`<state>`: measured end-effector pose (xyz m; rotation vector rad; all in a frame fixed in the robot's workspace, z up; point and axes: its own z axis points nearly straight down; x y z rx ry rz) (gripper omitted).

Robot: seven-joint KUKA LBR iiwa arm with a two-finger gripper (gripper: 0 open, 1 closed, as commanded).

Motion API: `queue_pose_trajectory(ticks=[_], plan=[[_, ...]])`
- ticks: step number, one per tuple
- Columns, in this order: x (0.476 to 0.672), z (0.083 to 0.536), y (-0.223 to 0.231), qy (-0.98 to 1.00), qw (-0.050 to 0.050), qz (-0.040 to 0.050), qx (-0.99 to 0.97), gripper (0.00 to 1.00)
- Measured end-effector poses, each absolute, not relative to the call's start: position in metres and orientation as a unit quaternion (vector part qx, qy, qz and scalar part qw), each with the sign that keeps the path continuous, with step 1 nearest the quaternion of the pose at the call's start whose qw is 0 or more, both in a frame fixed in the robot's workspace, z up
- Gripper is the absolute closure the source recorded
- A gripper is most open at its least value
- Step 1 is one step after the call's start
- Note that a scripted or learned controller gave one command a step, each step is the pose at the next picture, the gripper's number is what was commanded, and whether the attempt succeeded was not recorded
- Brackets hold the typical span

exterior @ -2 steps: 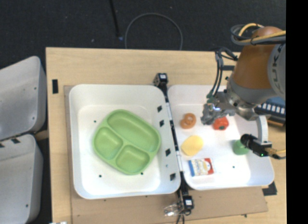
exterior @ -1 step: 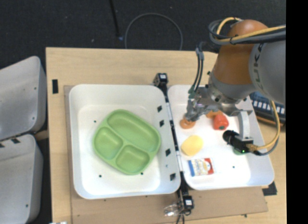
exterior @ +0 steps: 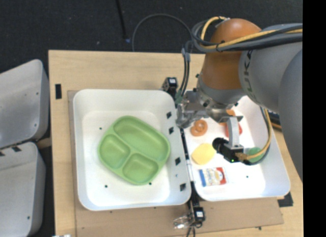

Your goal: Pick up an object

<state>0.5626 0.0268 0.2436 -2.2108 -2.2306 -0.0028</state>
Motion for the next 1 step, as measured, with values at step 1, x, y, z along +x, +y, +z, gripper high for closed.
queue_pose_trajectory(ticks=[1], plan=[[0.5701, 0.2441, 0.0700, -0.710, 0.000, -0.0006, -0.705, 1.00]])
